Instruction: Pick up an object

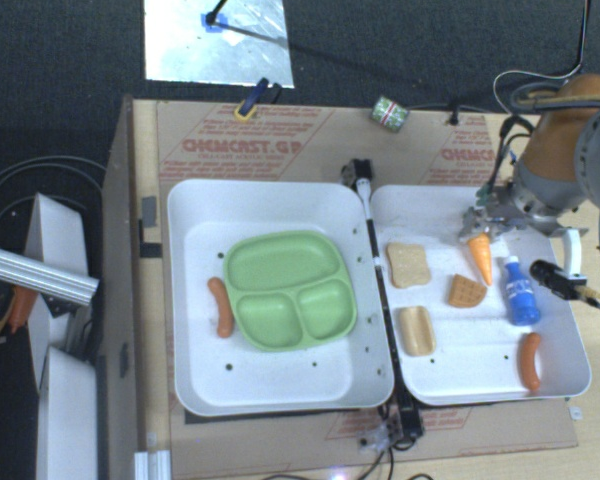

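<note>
In the right bin (pixel 570 368) lie an orange carrot (pixel 481 260), a blue bottle (pixel 520 291), a slice of bread (pixel 408 264), a brown waffle piece (pixel 467 291), a pale bread roll (pixel 415 330) and a sausage (pixel 529 360). My gripper (pixel 479 224) hangs low at the bin's far right, right at the carrot's upper end. The carrot still rests on the bin floor. The arm's grey wrist and orange band (pixel 560 148) rise behind it.
The left bin (pixel 195 228) holds a green divided plate (pixel 290 288) and a second sausage (pixel 221 307) beside it. A green tape roll (pixel 389 113) and a blue-yellow clip (pixel 252 99) lie on the cardboard beyond the bins. Cables (pixel 540 88) run near the arm.
</note>
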